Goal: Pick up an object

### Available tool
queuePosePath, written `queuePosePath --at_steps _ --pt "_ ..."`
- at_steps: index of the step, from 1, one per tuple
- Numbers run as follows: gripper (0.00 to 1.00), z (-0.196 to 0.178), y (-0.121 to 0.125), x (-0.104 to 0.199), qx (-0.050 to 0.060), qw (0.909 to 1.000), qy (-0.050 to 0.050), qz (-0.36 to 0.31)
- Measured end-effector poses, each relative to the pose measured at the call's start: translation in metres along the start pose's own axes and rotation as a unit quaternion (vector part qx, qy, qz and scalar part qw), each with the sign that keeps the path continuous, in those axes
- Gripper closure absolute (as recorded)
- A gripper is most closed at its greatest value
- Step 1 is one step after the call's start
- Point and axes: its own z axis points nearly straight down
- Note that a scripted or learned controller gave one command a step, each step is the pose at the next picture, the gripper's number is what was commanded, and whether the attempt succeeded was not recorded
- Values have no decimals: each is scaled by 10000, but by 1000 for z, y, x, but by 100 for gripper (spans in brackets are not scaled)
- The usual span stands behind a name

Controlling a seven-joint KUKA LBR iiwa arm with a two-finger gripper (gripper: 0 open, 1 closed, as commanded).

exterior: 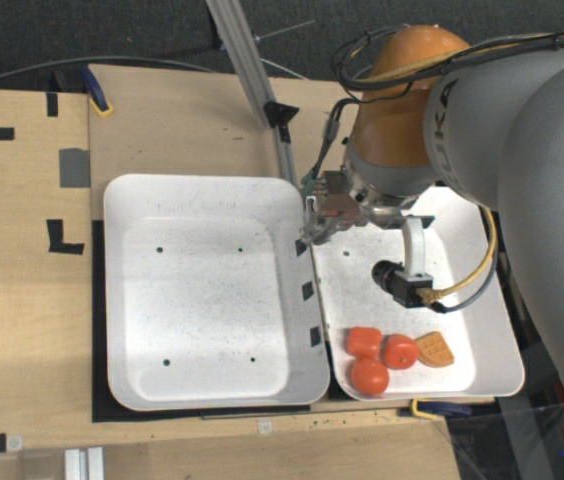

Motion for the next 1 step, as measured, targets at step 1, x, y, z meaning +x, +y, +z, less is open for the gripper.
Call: queuePosePath --at_steps 1 --pt "100 -2 23 52 -8 10000 9 -7"
